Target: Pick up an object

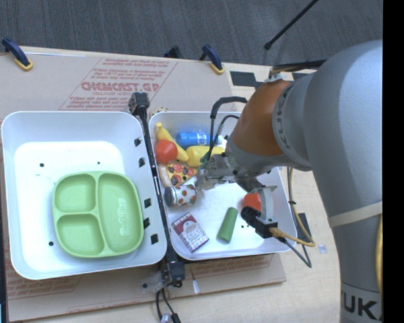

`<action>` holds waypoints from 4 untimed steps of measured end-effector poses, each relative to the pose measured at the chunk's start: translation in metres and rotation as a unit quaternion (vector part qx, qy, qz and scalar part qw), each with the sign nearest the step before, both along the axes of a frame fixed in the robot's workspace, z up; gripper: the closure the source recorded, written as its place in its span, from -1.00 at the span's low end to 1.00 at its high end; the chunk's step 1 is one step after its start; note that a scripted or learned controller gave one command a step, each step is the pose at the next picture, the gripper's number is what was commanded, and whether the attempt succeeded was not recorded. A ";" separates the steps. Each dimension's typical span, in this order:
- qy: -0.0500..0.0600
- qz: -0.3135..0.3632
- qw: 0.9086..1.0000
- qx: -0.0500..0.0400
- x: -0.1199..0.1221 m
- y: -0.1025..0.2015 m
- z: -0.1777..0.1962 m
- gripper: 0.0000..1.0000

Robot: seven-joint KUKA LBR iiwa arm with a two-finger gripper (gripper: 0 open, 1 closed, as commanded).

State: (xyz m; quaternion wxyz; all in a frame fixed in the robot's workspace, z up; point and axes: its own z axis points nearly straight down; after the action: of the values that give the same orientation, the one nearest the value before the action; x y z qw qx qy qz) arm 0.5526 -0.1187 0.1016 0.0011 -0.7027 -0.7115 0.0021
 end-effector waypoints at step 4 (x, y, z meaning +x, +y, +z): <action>0.000 -0.003 1.000 0.001 -0.073 -0.072 0.039 -1.00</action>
State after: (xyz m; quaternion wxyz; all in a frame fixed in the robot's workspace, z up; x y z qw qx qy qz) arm 0.4793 -0.1903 0.1411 0.0017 -0.7050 -0.7092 0.0009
